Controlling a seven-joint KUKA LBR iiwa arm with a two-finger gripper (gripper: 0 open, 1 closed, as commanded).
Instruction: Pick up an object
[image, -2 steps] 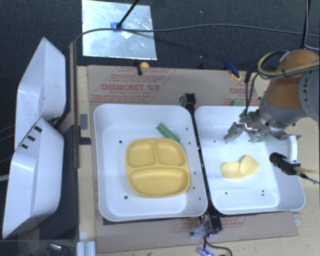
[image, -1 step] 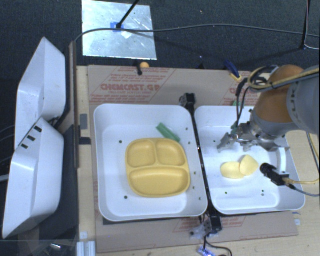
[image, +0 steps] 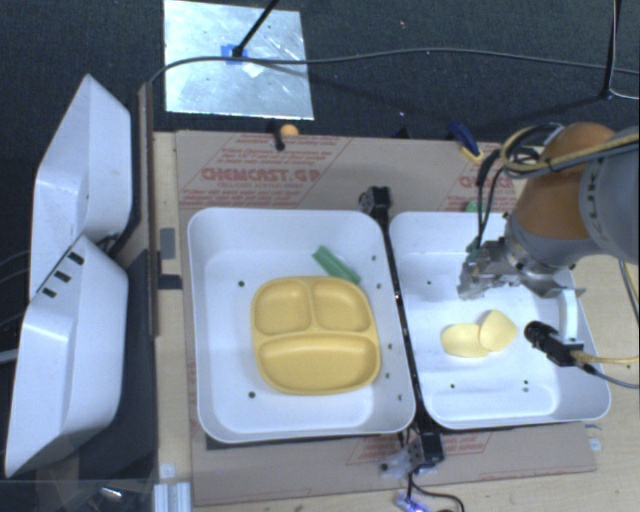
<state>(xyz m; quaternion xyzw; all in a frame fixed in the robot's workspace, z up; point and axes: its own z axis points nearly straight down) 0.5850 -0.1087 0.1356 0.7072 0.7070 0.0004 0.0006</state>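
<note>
A yellow divided plate (image: 315, 334) lies in the left bin (image: 225, 250), with a green stick-like piece (image: 336, 265) just behind it. Two pale yellow chip-like pieces (image: 479, 335) lie overlapping in the right bin (image: 430, 245). My gripper (image: 480, 277) hangs low over the right bin, just behind the pale yellow pieces and apart from them. I see nothing between its fingers.
A black divider bar (image: 392, 290) runs between the two bins. Cables (image: 520, 150) loop around the arm's orange wrist band (image: 560, 195) at the right. White housings (image: 70, 280) stand at the far left, and a shiny metal sheet (image: 237, 58) lies behind the bench.
</note>
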